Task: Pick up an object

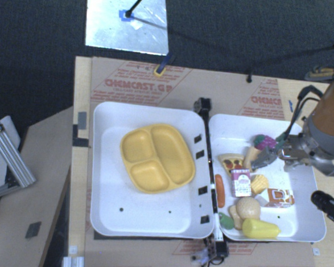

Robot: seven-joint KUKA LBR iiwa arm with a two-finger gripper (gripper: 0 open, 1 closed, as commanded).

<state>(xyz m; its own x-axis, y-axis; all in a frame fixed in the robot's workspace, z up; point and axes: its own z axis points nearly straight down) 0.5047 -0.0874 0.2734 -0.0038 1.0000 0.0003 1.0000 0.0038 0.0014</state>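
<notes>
The right bin [307, 168] holds several toy foods. Among them are purple grapes [264, 142], a tan piece [250, 157], a pizza slice [231, 162], a red sausage [219, 191] and a small red-and-white carton [241, 182]. Nearer the front lie a yellow ridged piece [260, 183], an orange-and-white packet [280, 197], a beige bun [248, 207], a yellow pepper [260, 228] and a green piece [226, 221]. My gripper [266, 159] hangs low over the bin, just below the grapes and right of the tan piece. Nothing shows held in it.
The left bin [105, 154] carries a yellow divided plate [157, 157]. A black divider [207, 167] runs between the bins. The arm comes in from the right over the right bin's far edge. A silver sheet [128, 19] lies on the floor behind the bench.
</notes>
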